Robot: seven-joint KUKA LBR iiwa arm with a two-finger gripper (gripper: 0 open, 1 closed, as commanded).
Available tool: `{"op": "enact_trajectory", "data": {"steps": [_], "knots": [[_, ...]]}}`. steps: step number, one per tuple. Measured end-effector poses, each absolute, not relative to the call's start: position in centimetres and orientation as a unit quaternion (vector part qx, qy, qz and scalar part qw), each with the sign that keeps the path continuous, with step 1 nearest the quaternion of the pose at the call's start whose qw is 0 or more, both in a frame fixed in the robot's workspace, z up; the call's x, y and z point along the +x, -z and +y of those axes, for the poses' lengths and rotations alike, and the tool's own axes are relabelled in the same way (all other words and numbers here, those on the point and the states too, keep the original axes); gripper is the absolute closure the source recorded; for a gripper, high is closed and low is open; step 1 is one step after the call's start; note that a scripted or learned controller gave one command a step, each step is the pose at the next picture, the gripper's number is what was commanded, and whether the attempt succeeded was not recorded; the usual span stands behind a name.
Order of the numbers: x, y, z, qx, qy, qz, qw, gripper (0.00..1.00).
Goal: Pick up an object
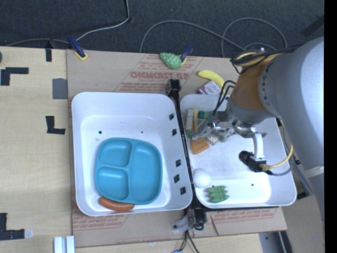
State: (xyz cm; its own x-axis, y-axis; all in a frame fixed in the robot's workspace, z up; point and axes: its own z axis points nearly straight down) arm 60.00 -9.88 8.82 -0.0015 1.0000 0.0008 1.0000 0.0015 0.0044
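Because the grey arm with its orange band reaches in from the right and ends low over the upper left part of the shallow white right-hand bin (pixel 274 194), the relation that matters is how the nearest object lies from the two-finger gripper (pixel 210 132); that gripper sits just above and slightly right of a small flat orange-brown block (pixel 199 146), which lies close to the black divider (pixel 181 141) between the bins and appears to touch or nearly touch the gripper's lower edge; whether the gripper is spread or closed cannot be told, since the metal parts blur into the clutter around them, and nothing can be seen held in it; the block's long side seems to run roughly across the bin, tilted a little, though this is hard to read; just above the gripper, against the same divider, lies a jumble of small greenish and yellow packets (pixel 191 119), too mixed to name apart; further down along the divider rests a white rounded ball-like object (pixel 201 178), and just right of and below that a green knobbly toy (pixel 217 193), both well clear of the gripper; judged from this, the orange-brown block is the likeliest target, lying down and to the left of the gripper, so a short drop that way would meet it, with the divider wall close enough to crowd the approach.
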Motion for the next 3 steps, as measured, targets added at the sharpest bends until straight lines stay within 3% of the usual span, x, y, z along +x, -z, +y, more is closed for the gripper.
{"op": "enact_trajectory", "data": {"steps": [1, 2, 3], "knots": [[64.7, -8.5, -10.8, 0.706, 0.0229, 0.707, -0.028, 0.0], [63.0, -9.1, -12.4, 0.707, -0.0046, 0.708, 0.005, 0.0], [66.6, -8.7, -11.8, 0.708, 0.0058, 0.707, -0.005, 0.0]]}}
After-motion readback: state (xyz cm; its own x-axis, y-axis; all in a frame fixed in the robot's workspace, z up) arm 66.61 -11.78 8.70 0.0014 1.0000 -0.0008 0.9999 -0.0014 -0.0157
